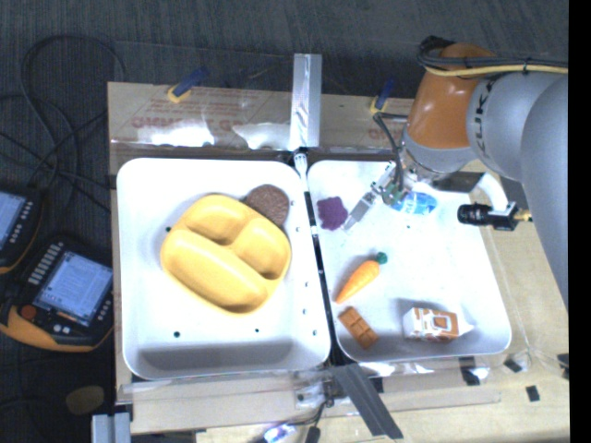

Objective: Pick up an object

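My gripper (360,211) hangs over the back of the right bin (480,275), its tip just right of a small purple object (331,212) and apart from it. A blue and white item (418,201) lies right beside the gripper body. Further forward in the same bin are an orange carrot with a green top (358,279), a brown block (356,327) and a small white and orange carton (432,322). Nothing shows in the gripper's grasp.
The left bin (148,330) holds a large yellow lumpy object (226,250) with a dark brown round piece (269,201) behind it. The grey arm with its orange band (443,109) reaches in over the right bin's back rim. Handheld devices (65,289) lie left of the bench.
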### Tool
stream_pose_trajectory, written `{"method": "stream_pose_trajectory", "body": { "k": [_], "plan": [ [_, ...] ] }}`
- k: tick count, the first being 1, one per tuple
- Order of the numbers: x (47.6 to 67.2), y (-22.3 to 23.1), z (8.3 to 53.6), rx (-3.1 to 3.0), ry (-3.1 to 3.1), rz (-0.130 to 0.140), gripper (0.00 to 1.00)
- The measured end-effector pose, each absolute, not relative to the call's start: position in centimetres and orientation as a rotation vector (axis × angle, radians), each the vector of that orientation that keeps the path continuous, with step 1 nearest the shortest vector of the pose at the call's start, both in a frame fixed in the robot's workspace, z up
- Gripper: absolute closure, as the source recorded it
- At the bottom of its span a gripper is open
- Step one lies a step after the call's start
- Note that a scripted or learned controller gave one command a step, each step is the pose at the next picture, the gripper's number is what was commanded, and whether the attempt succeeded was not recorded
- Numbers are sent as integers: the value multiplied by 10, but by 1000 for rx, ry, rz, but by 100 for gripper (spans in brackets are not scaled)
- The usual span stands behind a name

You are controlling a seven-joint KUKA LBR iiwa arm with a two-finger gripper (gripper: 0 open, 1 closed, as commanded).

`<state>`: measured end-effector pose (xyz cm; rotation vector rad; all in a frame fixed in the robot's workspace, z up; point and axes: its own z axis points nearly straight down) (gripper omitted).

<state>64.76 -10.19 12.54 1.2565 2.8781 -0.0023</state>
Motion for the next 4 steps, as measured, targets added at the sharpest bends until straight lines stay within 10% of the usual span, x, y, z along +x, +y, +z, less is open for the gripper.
{"method": "stream_pose_trajectory", "body": {
  "k": [1, 2, 3, 4],
  "plan": [
    [603, -111, 90, 1178, 2900, 4, 0],
    [646, -102, 112, 890, 3009, -1, 0],
    [590, -98, 90, 1037, 2950, 9, 0],
    [632, -97, 115, 877, 3013, -2, 0]
  ]
}}
